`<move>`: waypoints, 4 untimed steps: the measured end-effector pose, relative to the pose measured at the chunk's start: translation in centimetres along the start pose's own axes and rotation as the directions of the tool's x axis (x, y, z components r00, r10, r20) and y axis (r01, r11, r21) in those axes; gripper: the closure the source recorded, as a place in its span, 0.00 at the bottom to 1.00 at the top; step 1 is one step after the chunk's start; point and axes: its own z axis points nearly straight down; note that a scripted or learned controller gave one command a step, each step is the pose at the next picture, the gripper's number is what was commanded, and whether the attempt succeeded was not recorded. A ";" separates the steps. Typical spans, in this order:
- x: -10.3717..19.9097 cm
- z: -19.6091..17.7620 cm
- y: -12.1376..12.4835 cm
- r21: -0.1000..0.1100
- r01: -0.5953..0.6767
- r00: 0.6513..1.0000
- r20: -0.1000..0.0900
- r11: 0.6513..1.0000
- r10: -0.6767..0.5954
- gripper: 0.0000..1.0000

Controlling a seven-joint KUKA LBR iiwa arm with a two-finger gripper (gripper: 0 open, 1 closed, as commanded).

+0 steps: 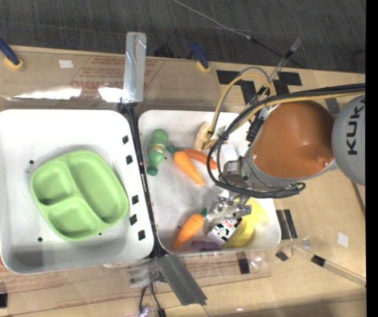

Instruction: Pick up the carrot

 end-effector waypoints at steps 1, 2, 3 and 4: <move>-1.7 5.2 -7.6 0.000 -0.122 0.992 0.001 0.992 0.122 1.00; -1.6 5.1 -7.7 0.003 -0.123 0.992 0.002 0.992 0.123 0.00; -3.7 4.9 0.9 0.009 -0.065 0.998 0.004 0.998 0.065 0.00; -1.6 4.8 -10.5 0.006 0.104 0.995 0.007 0.995 -0.104 0.00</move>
